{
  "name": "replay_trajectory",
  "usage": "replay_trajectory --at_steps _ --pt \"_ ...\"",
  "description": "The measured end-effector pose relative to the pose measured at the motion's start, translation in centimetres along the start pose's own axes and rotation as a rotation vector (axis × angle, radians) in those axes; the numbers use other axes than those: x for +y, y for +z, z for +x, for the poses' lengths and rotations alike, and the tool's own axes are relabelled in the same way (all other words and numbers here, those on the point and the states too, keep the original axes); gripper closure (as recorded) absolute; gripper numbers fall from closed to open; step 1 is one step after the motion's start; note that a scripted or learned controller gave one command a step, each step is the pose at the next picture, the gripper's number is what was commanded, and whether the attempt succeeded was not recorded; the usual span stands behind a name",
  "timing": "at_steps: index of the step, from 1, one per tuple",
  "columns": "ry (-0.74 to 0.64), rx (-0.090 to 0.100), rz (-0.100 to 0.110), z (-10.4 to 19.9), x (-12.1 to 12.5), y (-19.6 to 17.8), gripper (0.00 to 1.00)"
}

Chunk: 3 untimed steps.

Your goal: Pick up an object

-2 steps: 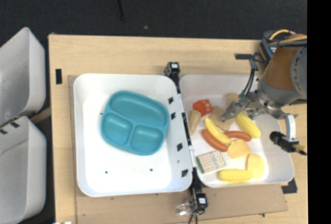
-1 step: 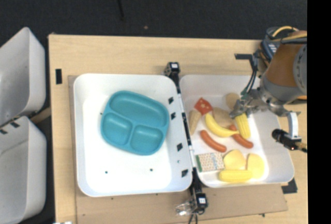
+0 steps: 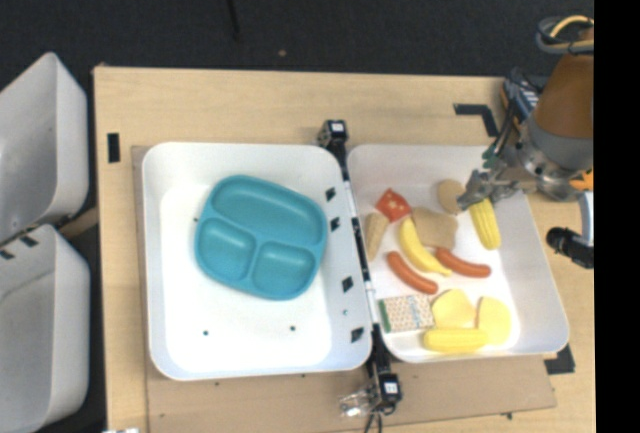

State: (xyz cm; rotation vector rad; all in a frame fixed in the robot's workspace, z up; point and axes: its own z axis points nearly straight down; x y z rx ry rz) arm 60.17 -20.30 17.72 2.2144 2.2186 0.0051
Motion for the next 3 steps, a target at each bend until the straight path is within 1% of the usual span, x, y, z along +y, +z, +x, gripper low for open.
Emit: replay_trajectory --at_steps 1,2,3 --pt "-0.001 0.000 -0.001 -0.1 1.2 -5.5 1.00" --pt "-0.004 0.001 0.004 -0.1 1.3 -6.4 1.00" --pt "-0.003 0.003 0.006 4.9 0.4 -7.4 1.00"
